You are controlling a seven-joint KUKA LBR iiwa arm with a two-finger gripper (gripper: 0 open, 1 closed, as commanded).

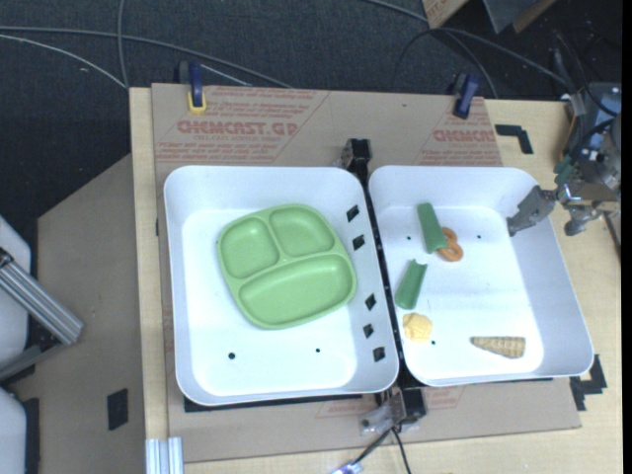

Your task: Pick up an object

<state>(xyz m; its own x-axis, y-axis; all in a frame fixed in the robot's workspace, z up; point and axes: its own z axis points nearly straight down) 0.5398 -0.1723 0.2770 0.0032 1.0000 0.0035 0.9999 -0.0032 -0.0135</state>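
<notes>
The right bin [553, 294] holds several small items. A green stick [430, 226] lies near its top, touching a small orange piece [450, 248]. A second green stick [411, 284] lies by the left wall, with a yellow lump [418, 327] below it. A tan ridged cone [499, 345] rests near the front. My gripper [551, 215] hangs over the bin's upper right edge, well right of the items. It is open, and nothing sits between its fingers [525, 211].
The left bin [197, 314] carries a green divided plate [286, 265]. A black divider with clips [363, 255] runs between the bins. Blue clamps [197, 85] hold the cardboard base at the back. Cables trail across the dark floor behind.
</notes>
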